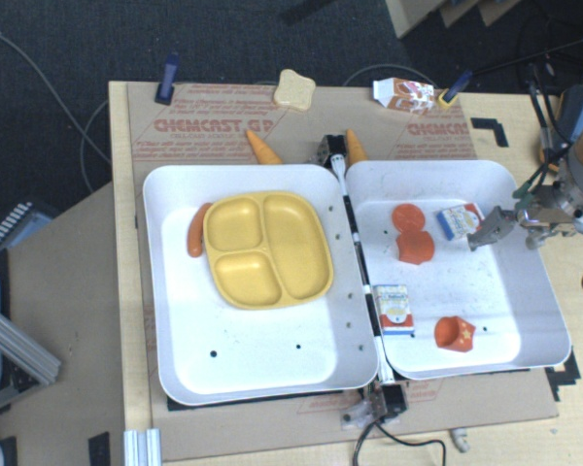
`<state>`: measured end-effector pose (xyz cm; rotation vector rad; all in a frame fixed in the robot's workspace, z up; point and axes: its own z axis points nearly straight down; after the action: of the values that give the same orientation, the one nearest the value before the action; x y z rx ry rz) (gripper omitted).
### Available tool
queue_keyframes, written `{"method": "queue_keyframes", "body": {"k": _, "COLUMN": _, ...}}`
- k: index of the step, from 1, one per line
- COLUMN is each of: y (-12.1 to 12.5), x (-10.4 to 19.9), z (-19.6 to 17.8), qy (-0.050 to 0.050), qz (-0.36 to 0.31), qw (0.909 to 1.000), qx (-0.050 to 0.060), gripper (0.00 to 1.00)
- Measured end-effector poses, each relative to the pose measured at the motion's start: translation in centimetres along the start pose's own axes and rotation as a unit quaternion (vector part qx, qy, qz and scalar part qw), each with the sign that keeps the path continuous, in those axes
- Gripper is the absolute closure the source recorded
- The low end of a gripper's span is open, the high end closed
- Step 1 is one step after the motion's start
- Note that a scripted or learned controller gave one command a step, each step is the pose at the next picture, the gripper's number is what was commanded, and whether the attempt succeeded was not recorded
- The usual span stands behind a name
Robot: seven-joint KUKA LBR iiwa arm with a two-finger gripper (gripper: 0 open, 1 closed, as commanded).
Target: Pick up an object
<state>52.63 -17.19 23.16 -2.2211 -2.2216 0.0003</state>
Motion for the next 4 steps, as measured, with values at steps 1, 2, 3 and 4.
{"method": "queue_keyframes", "body": {"k": 1, "y": 7.8, "x": 3.7, "z": 4.9, "qy": 0.000, "qz": -0.001, "qw": 1.0000, "qx": 0.000, "gripper": 0.00}}
{"method": "queue_keyframes", "body": {"k": 2, "y": 9.2, "x": 6.9, "z": 14.7, "qy": 0.000, "qz": 0.000, "qw": 1.0000, "qx": 0.000, "gripper": 0.00}}
{"method": "queue_keyframes", "body": {"k": 3, "y": 9.2, "x": 6.9, "z": 13.7, "qy": 0.000, "qz": 0.000, "qw": 1.0000, "qx": -0.001, "gripper": 1.00}}
{"method": "queue_keyframes", "body": {"k": 4, "y": 9.2, "x": 6.9, "z": 13.7, "qy": 0.000, "qz": 0.000, "qw": 1.0000, "qx": -0.001, "gripper": 0.00}}
